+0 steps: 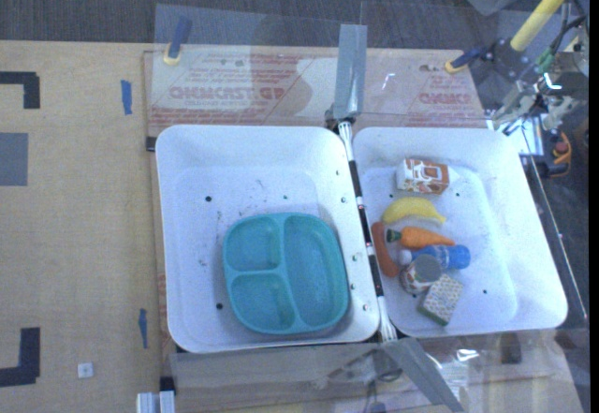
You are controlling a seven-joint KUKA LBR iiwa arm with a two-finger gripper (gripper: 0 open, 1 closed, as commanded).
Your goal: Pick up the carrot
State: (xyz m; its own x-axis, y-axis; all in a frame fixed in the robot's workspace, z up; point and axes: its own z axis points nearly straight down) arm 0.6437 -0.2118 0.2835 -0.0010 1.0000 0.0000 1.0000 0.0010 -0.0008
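the carrot (pixel 426 237) is lying in the right bin (pixel 524 243), near its left wall, just below the banana (pixel 415 210) and touching the blue bottle (pixel 440 258). whether the gripper is open or closed, i cannot tell.

I see two white bins. The left bin (pixel 187 168) has tiny dark specks on its white floor, and in it sits a teal plate (pixel 284 272) with three parts. The right bin (pixel 505 214) is white too. In it I see an orange carrot (pixel 426 237) with a green tip, a yellow banana (pixel 415 210), a small brown and white carton (pixel 422 175), a red-orange sausage shape (pixel 382 250), a blue bottle (pixel 447 258) and a speckled green and tan block (pixel 440 299). The worktop (pixel 65 233) is light tan wood with black corner marks and bits of blue tape (pixel 125 96).
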